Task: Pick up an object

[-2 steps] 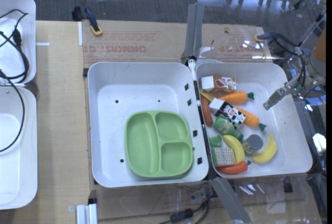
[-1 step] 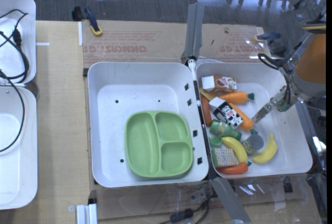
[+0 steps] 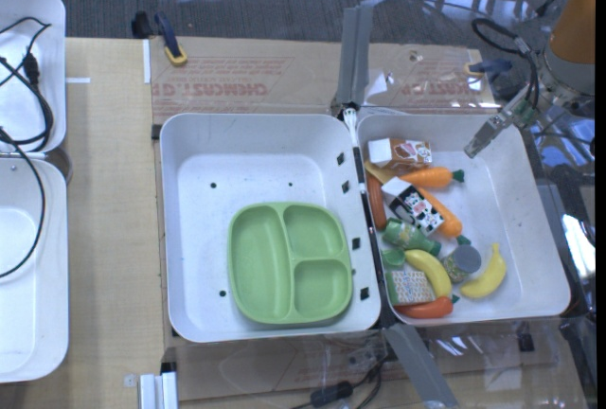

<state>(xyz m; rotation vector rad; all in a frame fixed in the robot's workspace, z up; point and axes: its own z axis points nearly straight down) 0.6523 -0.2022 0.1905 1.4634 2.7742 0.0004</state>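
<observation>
Two white bins sit side by side: the left bin (image 3: 189,237) carries a green divided plate (image 3: 289,262), and the right bin (image 3: 530,237) holds a heap of toy food pressed against its nine o'clock wall. From twelve o'clock down to six the heap runs through a small printed box (image 3: 410,151), an orange carrot (image 3: 428,177), a black-and-white carton (image 3: 415,207), a yellow banana (image 3: 429,269) and a red pepper (image 3: 428,308). A second banana (image 3: 487,274) lies a little apart at about four o'clock of the heap, just beside a grey disc (image 3: 465,258).

The gripper (image 3: 483,140) hangs over the bin's one o'clock corner, well apart from the pile. Its tip reads as one thin grey blade with nothing in it, and I cannot tell how wide it is set.

Everything here looks like light, hollow, stiff plastic, smooth and likely to slip. The lone banana seems the easiest catch, since it has bare floor on most sides. Taking it across the thick middle of its curve should stop it swivelling. The carrot tapers and may squirt out, so its fat end is the safer hold.

Several pieces in the heap overlap, and the green bits (image 3: 405,235) under the carton are too tangled to name. The arm's upper part is cut off at three o'clock of the view, and glare on the clear sheet around the bin blurs that edge.
</observation>
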